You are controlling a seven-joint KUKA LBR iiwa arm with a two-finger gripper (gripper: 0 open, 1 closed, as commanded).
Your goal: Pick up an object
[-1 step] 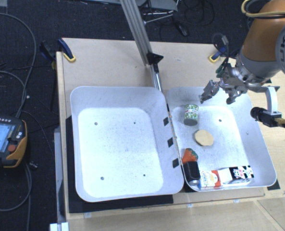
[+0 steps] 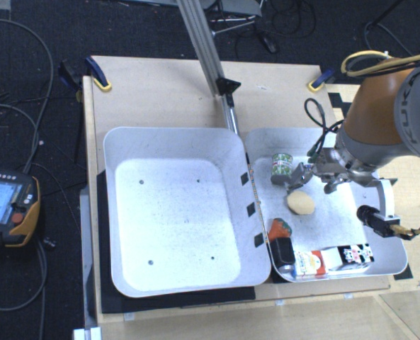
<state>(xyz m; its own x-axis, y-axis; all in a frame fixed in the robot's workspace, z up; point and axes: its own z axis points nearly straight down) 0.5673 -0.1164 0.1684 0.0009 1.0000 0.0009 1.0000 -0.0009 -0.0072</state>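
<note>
The bench [image 2: 160, 83] carries two shallow white bins side by side. The left bin [image 2: 117, 154] shows only its speckled floor. The right bin [image 2: 397, 261] holds all the loose items.

The arm [image 2: 383, 115], grey with an orange band, reaches in from the right over the right bin. Its gripper [image 2: 303, 178] sits low over the far-left part of that bin, pointing left. The fingers appear parted, with nothing seen between them.

A small green-and-white can [image 2: 282, 165] stands in the far part of the right bin, just left of the gripper and close to its fingertips; contact cannot be confirmed. A pale yellowish rounded object [image 2: 301, 203], possibly a potato or bread roll, lies just near of the gripper, apart from the fingers.

Against the bin's left wall, nearer the camera, lies an orange-and-green item [image 2: 280, 227], and touching its near side a black block-shaped item [image 2: 283, 251]. Along the near wall lies a flat carton [image 2: 335, 260] with red, white and black printing.

A slanted metal pole [image 2: 204, 37] rises from the far edge between the bins. A handheld control pendant [image 2: 6, 207] lies on the floor well left of the bench.
</note>
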